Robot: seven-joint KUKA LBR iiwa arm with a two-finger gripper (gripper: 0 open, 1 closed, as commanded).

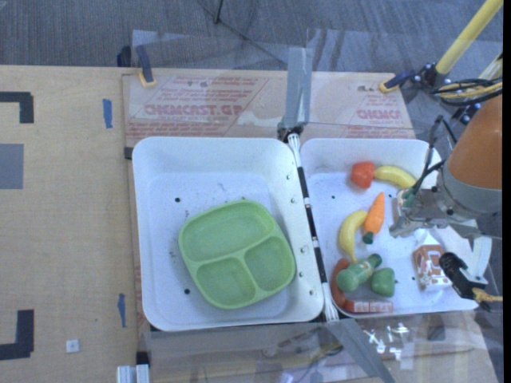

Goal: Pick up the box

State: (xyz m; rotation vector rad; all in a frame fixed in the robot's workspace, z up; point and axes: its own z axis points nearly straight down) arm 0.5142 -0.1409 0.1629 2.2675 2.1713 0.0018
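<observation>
The box (pixel 429 266) is a small white and orange carton lying near the front right corner of the right bin (pixel 319 166). My gripper (pixel 409 212) hangs over the right bin's middle right, just behind the box and apart from it. It is close to a carrot (pixel 374 214) and a yellow banana (pixel 395 175). The grey wrist and orange band (pixel 479 154) come in from the right and hide part of the bin's right wall.
The right bin also holds a red tomato (pixel 362 174), a second banana (pixel 350 231), a green bottle (pixel 358 274), a green pepper (pixel 383 280) and a red item (pixel 371 306) at the front. A green divided plate (pixel 235 254) lies in the left bin (pixel 160 182).
</observation>
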